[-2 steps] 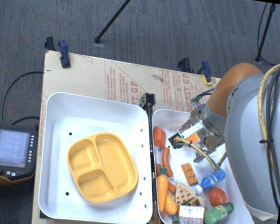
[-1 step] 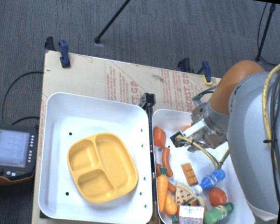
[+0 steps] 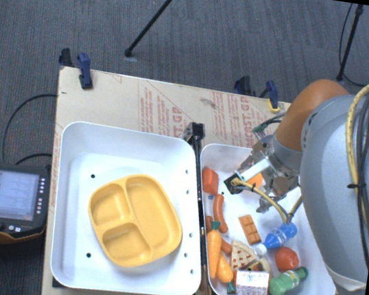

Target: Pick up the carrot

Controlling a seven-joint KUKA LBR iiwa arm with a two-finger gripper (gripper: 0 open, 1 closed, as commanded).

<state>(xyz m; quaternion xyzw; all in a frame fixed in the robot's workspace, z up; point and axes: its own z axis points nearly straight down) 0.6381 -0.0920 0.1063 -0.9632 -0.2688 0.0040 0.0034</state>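
The carrot (image 3: 213,250) is a long orange piece with a small green top. It lies along the left wall of the right bin (image 3: 315,286), near the front, with a second orange piece (image 3: 224,268) touching its right side. My gripper (image 3: 254,178) hangs over the back half of the same bin, well behind the carrot. A small orange patch shows right at the gripper's tip, and I cannot tell what it is.
The right bin also holds a red-orange piece (image 3: 209,180), a sausage (image 3: 220,214), a brown waffle (image 3: 249,229), a blue bottle (image 3: 280,235), a tomato (image 3: 286,259), a green item (image 3: 286,281), a pizza slice (image 3: 244,255) and a white box (image 3: 251,280). A yellow divided plate (image 3: 135,220) sits in the left bin (image 3: 75,161).
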